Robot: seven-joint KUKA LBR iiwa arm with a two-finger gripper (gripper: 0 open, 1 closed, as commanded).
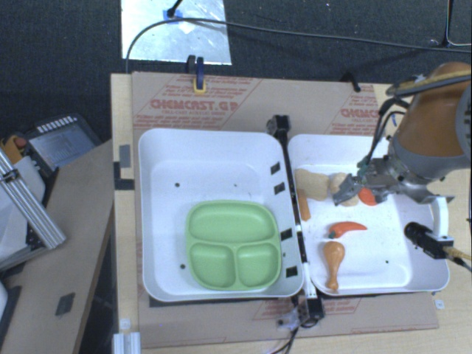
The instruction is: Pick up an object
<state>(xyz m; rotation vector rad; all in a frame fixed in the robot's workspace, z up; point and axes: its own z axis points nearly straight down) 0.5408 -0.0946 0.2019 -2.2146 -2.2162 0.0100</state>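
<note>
My gripper (pixel 348 192) hangs low over the upper middle of the right bin (pixel 424 275). A small orange-red object (pixel 368 197) lies right beside it, on its right side, partly hidden by the gripper body. Just left of the gripper sits a pale beige bread-like piece (pixel 317 184). Below it lie a red chili pepper (pixel 348 228) and a tan drumstick (pixel 333 261). A thin orange stick (pixel 302 203) rests along the bin's left wall.
The left bin (pixel 166 161) holds a green divided plate (pixel 232 243) in its lower half. A black divider with clips (pixel 289 198) runs between the two bins. The arm's orange band (pixel 435 124) looms over the right bin's upper right corner.
</note>
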